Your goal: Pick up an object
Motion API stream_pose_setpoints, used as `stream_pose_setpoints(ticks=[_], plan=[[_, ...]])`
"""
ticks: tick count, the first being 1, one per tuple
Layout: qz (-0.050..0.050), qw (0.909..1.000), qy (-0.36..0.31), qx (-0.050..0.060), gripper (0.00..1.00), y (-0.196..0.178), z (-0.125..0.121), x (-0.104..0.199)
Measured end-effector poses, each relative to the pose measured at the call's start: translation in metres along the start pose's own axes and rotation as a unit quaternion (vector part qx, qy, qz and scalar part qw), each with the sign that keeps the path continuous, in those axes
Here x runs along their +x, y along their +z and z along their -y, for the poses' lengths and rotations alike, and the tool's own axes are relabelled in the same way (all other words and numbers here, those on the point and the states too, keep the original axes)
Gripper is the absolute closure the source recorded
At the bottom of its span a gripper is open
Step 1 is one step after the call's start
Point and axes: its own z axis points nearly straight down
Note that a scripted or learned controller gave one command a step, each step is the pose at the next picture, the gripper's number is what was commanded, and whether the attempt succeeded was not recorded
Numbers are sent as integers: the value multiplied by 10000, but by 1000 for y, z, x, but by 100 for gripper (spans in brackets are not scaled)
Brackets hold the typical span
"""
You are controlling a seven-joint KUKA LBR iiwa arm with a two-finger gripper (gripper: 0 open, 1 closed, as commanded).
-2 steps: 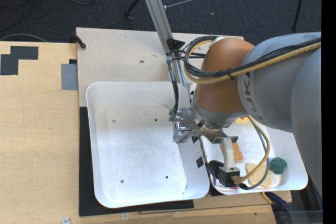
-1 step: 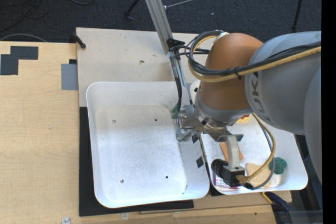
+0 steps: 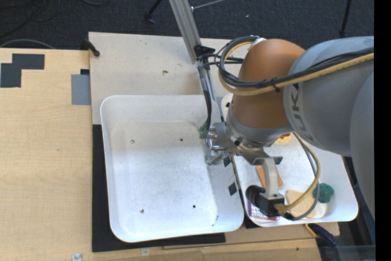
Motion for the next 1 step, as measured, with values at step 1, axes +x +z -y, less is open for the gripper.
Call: stream_pose_setpoints(ticks=[1], plan=[[-3, 10000, 11, -2, 0, 0, 0, 0]])
